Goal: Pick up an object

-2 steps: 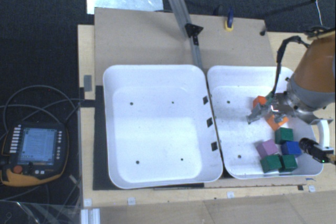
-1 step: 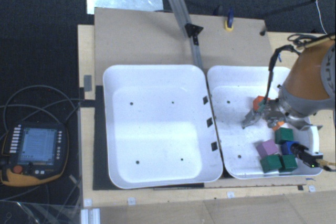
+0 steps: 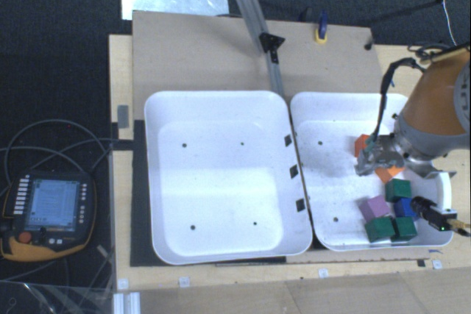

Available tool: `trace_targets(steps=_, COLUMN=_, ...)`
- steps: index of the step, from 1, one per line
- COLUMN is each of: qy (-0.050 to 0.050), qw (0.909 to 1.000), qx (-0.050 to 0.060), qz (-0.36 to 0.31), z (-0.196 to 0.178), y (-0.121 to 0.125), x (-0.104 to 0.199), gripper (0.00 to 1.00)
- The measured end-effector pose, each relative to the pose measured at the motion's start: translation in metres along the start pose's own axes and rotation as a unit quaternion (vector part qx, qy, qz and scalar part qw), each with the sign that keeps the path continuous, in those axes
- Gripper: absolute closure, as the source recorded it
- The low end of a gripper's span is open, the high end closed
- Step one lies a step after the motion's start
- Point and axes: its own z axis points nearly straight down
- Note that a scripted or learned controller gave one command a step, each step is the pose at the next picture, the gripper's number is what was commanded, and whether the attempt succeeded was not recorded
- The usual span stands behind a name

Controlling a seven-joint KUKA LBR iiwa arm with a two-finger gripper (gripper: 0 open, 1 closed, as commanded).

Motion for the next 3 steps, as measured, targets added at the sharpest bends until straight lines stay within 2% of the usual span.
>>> trace_targets(steps=1, qy=-0.001, qw=1.0, qx=-0.002, qz=0.001, z=-0.05, y=-0.003, x=-0.009, gripper=1.0)
trace_targets(steps=2, qy=-0.001, qw=1.0, qx=-0.003, qz=0.0, z=-0.114, y=0.0, x=-0.004, gripper=1.0)
trace_targets(steps=3, qy=-0.001, qw=1.0, qx=-0.001, qz=0.0, z=-0.143, y=0.001, x=-0.005, gripper=1.0)
